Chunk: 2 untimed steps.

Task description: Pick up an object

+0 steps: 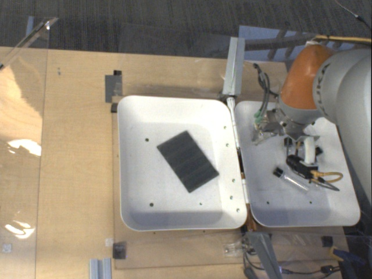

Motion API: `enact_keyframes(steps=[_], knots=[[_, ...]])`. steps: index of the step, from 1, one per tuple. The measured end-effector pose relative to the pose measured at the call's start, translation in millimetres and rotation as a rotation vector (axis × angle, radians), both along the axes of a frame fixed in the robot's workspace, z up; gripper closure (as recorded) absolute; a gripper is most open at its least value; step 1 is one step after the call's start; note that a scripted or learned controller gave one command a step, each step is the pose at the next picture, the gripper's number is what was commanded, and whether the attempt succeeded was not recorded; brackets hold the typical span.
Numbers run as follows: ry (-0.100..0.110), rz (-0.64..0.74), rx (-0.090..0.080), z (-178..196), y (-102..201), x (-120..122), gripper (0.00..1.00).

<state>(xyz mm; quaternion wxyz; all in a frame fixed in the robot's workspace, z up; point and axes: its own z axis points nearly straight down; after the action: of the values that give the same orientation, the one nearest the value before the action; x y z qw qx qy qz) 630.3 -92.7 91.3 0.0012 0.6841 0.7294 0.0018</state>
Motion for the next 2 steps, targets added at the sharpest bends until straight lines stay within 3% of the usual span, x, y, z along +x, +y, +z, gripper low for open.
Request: enact_keyframes(steps=[1, 2], knots=[[-0.008, 0.409, -0.005, 179, 31, 41, 1.0], [-0.017, 0.413, -0.008, 190, 33, 44, 1.0]])
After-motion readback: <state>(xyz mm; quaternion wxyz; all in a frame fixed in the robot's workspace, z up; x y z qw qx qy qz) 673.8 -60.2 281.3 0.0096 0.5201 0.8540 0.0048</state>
